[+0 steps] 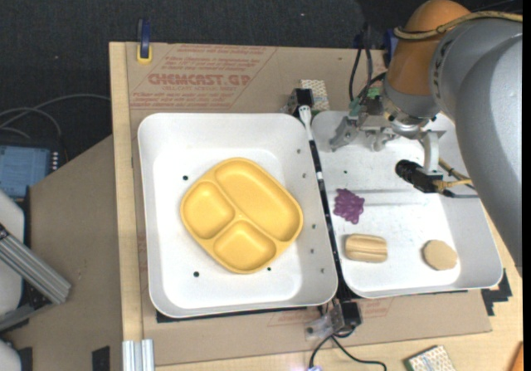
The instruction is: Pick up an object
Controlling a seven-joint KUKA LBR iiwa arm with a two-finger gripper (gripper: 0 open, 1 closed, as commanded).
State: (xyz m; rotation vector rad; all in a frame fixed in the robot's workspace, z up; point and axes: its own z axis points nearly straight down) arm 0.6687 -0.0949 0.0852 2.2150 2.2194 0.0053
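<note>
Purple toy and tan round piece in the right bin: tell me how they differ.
The purple toy is lumpy and vivid purple; the tan round piece is smooth and pale brown. The purple toy lies near the bin's left wall, the tan round piece toward its right front corner. Both rest loose on the right bin floor, apart from the gripper.

Pincer [363,130] perhaps over right bin [473,274]

The scene is lit evenly and fairly brightly from above. The two white bins [158,195] are rendered near overexposure, with faint glare along their rims. Soft, short shadows are cast beneath the yellow tray [241,213] toward 5 o'clock. The dark floor at 11 o'clock is left dim and grainy. The grey arm [489,95] at 3 o'clock is seen blurred and out of focus.
</note>
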